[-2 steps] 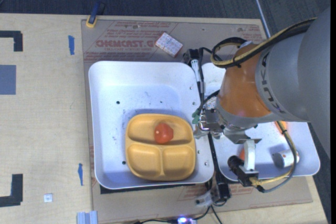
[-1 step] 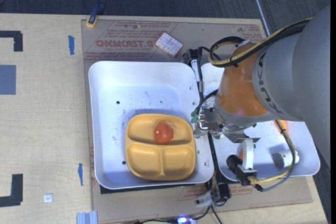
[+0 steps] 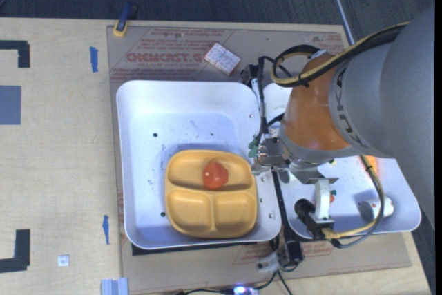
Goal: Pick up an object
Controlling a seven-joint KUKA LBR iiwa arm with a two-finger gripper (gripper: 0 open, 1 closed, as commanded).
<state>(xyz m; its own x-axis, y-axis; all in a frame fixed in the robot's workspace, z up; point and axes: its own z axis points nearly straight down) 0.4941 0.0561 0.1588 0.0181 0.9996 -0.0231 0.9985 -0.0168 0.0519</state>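
Plainly, we see a small, round, glossy red object (image 3: 215,175) sitting in the long upper compartment of a yellow divided tray (image 3: 210,212) in the left bin (image 3: 128,148). The tray crowds that bin's lower right corner, and the upper half lies bare. Our gripper (image 3: 298,169) hangs over the right bin (image 3: 407,216) by the shared wall; we cannot tell its state.
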